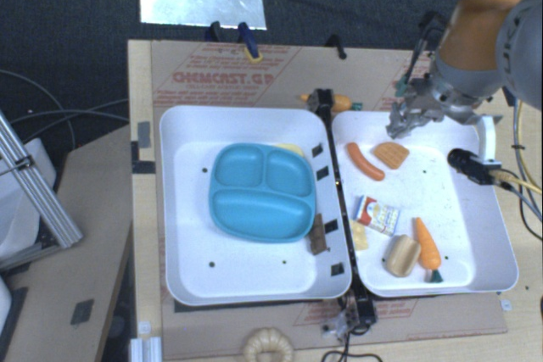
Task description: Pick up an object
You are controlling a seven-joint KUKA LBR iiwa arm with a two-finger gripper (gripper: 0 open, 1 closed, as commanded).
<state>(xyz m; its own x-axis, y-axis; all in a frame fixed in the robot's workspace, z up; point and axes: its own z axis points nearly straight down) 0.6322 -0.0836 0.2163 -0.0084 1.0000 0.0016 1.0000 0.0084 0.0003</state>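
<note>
Left bin point(182, 208), centre-left of frame: blue three-compartment tray point(261, 192), lying flat; a small brown piece point(318, 236) just beside its lower right corner, near the divider.

Right bin point(488, 220), centre-right of frame: orange sausage point(365, 162) in the upper left part, lying at a slant; tan ridged piece point(392, 154) just beside it on the right. Below these, a small printed carton point(377, 214). Lower still, a beige cylinder point(401, 255) touching or almost touching a carrot point(427, 243) on its right.

Gripper point(400, 126), upper right of frame: hanging above the upper edge of the right bin, just above the tan ridged piece. Opening of the tool: cannot tell. Nothing visible in its grasp.

Arm point(484, 30), upper right corner: orange band above the wrist.
</note>
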